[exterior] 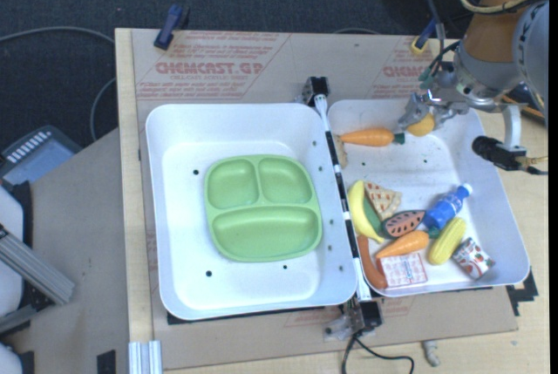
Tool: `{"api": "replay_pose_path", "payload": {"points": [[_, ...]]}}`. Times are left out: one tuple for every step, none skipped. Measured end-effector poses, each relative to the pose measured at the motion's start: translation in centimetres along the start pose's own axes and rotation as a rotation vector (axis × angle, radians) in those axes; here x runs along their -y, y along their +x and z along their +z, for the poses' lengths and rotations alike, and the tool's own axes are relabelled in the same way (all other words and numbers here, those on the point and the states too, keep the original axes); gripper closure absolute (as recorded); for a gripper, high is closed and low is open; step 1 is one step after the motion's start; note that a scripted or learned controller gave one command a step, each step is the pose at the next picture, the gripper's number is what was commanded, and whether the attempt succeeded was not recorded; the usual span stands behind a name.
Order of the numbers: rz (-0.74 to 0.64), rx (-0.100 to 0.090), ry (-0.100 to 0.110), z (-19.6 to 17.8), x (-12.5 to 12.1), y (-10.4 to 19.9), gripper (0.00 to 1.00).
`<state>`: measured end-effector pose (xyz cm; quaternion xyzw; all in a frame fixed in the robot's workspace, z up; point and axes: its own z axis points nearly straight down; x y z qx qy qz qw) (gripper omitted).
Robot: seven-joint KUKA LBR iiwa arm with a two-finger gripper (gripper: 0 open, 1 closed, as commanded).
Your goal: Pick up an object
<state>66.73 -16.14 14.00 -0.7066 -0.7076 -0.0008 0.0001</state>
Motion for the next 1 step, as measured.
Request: {"api": "replay_pose_path", "payload": {"points": [[-0.001, 0.0, -0.003, -6.3, -0.03, 9.86, 1.0]]}}
